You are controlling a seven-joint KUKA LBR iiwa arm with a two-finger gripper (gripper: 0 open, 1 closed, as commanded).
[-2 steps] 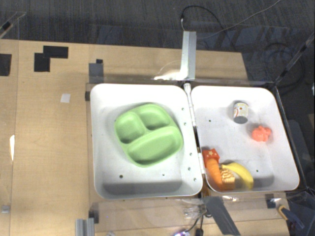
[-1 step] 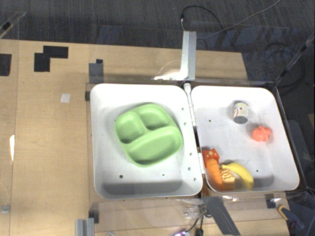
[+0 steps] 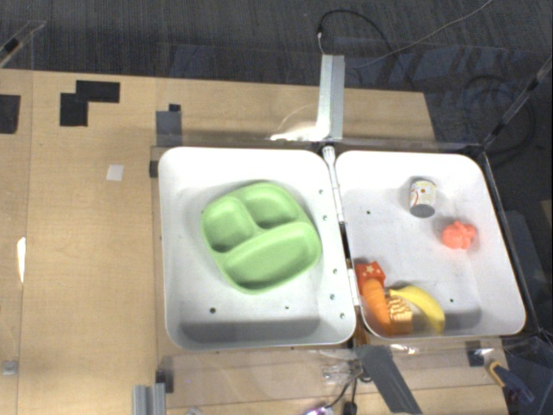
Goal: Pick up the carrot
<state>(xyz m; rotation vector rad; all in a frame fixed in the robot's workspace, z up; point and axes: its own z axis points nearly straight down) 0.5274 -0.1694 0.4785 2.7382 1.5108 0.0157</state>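
The carrot (image 3: 375, 302) lies in the right bin's (image 3: 484, 232) near-left corner, wedged against the wall and touching a banana (image 3: 423, 306), so a grasp there looks crowded. The tool's state cannot be told. A green divided plate (image 3: 261, 235) fills the left bin's (image 3: 181, 232) middle.

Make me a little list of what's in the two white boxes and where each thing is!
left bin: green divided plate in the middle
right bin: all the small things
carrot: near left corner, beside the dividing wall
red block: just behind the carrot, touching it
banana: right of the carrot, near front wall
small can: toward the back, standing apart
orange-red lump: right side, alone
carrot picked up: not yet
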